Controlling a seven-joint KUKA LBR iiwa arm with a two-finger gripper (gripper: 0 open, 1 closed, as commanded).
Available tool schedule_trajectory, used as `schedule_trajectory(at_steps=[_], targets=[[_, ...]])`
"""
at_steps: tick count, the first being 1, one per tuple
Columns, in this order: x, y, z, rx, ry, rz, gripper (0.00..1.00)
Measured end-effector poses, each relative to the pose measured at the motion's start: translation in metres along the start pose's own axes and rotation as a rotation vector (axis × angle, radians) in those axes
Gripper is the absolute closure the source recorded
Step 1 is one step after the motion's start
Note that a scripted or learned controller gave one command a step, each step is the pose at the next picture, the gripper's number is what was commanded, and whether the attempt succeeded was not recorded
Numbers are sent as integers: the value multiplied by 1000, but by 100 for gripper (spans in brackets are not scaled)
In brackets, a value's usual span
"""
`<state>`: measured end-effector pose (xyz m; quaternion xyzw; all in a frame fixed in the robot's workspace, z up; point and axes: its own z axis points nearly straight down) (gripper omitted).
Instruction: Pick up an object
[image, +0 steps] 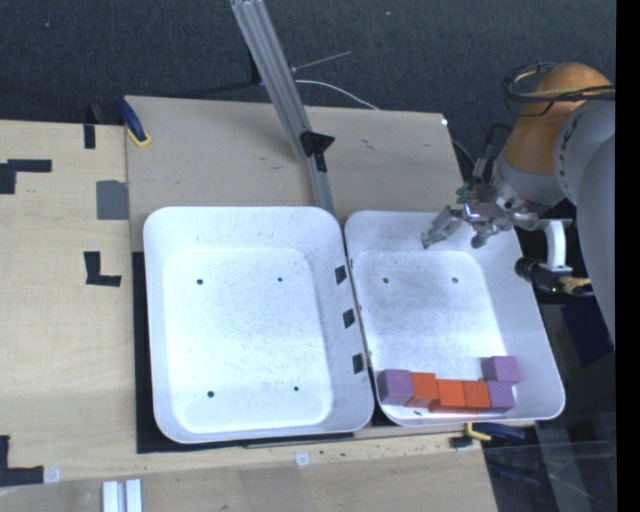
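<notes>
Status: grasp not yet made. The end effector (458, 228) sits at the upper right of the frame, over the far rim of the right-hand bin (520, 300), with the grey arm (560, 150) and its orange band entering from the right edge. Two metal prongs are visible, splayed apart, one pointing toward frame left and one lower right. I read this as fingers spread, with nothing between them. No object is in its hold.

Objects: all candidates lie in a row along the near wall of the right-hand bin, at the lower right of the frame. From left to right: a purple block (397, 385), an orange block (424, 387), a second orange block (465, 395), then a purple block (501, 394) with another purple block (499, 369) just above it in the picture. They appear to be touching one another and pressed close against the bin wall. The left-hand bin (160, 300) has only its white floor with small dark dots.

Judgement: the end effector is well apart from the block row, at the opposite end of the same bin. Remaining work as I see it: travel across the bin toward the lower right of the frame, descend, close on one block, lift. The tight packing against the wall may leave little room for a finger, so an end block looks the easier target.

Writing and labels: none legible. Black tape marks on the table (60, 300) at frame left form shapes, not letters. A blue and yellow clip (135, 125) sits at the upper left corner of the board; no print can be made out on it.
</notes>
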<state>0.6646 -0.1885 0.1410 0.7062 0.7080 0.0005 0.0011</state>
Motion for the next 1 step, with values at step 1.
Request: schedule_trajectory(at_steps=[1], targets=[[3, 7, 14, 3, -1, 1, 0]])
